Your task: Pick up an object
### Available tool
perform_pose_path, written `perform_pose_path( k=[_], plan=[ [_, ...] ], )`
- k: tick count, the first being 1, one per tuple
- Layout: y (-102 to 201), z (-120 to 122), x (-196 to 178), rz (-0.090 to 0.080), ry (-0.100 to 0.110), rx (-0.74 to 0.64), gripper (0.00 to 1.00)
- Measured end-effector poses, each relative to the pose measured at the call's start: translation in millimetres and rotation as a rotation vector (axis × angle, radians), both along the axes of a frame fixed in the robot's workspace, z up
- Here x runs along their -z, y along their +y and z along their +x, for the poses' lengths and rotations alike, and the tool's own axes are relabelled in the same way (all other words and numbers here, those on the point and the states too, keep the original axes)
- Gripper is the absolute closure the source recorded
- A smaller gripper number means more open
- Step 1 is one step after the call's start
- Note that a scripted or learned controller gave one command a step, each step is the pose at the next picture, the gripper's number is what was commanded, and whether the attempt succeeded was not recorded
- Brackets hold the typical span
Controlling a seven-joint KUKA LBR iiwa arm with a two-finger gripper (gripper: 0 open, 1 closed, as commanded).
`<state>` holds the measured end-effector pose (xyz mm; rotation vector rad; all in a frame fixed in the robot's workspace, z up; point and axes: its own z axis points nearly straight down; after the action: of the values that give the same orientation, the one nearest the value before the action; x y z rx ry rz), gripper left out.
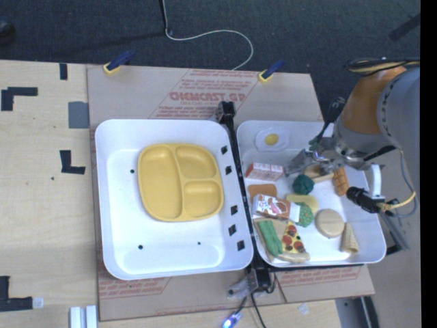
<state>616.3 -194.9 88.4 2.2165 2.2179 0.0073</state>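
The right bin (369, 255) holds several toy foods. Among them are a fried egg (271, 140), a white and red packet (263, 171), a dark green ball (304, 183), a red and white carton (273, 207) and a pizza slice (293, 243). A round tan biscuit (329, 223) and a cone (349, 238) also lie there. My gripper (302, 161) reaches in from the right, low over the bin's upper middle. It sits just above the dark green ball and right of the packet. I see nothing held in it.
A yellow compartment plate (181, 182) lies in the left bin (116, 251). An orange stick-shaped toy (339, 181) lies under the wrist. The grey arm with its orange band (365, 104) hangs over the right bin's far right side. A black divider (235, 183) runs between the bins.
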Motion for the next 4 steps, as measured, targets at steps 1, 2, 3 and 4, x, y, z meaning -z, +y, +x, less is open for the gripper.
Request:
perform_pose_path(
  k=[1,2,3,4],
  plan=[
    [29.4,-16.4,0.0,-0.006,-0.001,-0.001,0.0],
    [29.2,-15.1,-10.7,-0.005,-0.003,0.0,1.0],
    [29.2,-15.7,-9.6,-0.005,-0.001,0.0,0.0],
    [68.6,-24.4,-2.5,-0.027,-0.014,0.007,0.0]
  ],
)
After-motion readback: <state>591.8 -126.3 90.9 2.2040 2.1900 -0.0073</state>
